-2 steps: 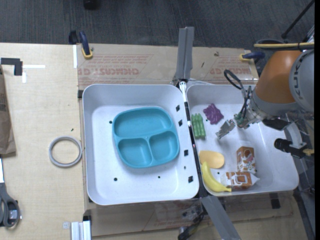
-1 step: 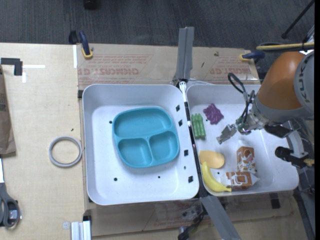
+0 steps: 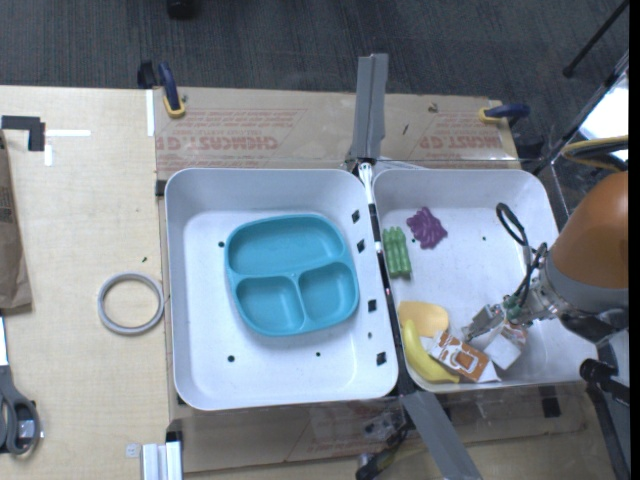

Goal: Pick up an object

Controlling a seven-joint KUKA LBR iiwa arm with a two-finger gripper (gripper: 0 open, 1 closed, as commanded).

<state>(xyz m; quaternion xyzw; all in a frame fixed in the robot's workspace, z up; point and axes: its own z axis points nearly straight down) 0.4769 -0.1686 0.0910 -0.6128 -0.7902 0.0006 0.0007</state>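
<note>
Banana (image 3: 421,354) lies roughly upright in view, curving rightward below.

Grey arm with orange band entering from the right, hand (image 3: 487,320) reaching low, angled leftward

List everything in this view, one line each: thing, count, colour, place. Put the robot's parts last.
left bin: 1, white, centre of the bench
right bin: 1, white, beside the left bin
divided tray: 1, blue, three compartments, in the left bin
grapes toy: 1, purple, upper part of the right bin
ridged green piece: 1, green, right bin by the divider
banana: 1, yellow, lower left of the right bin
orange and white packet: 1, right bin, beside the banana
ring: 1, grey, on the bench left of the bins
scissors: 1, grey, lower left edge
clamps: 2, blue and yellow, on the cardboard behind the bins
arm: 1, grey with orange band, right edge
claw: 1, low over the right bin near the packet
</note>
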